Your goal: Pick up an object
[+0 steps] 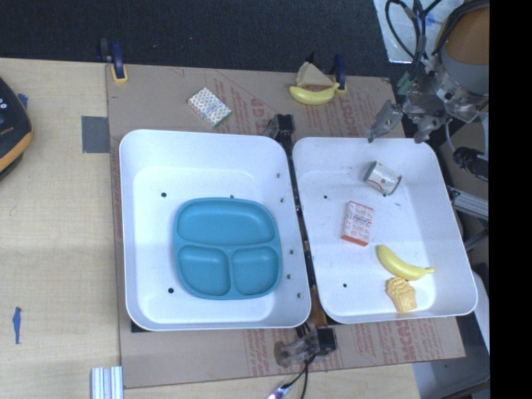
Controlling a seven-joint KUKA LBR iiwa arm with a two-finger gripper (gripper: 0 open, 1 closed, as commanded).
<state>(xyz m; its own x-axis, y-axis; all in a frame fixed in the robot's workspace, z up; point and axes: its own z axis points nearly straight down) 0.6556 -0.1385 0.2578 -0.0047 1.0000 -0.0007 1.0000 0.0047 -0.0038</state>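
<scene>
Gripper [397,123] hung over right bin's [445,223] far rim, fingers spread, empty. Risk: descending there, it would clip the rim, missing the small grey cup [381,176].

The scene is evenly and brightly lit from overhead, and no hard shadows are cast. The two shallow white plastic bins [208,148] are rendered almost glare-white, with soft grey shading inside their rims. A faint sheen is seen on the blue compartmented tray [226,246]. The dark floor at the top is left nearly featureless. Fine detail is softened throughout by low resolution
</scene>
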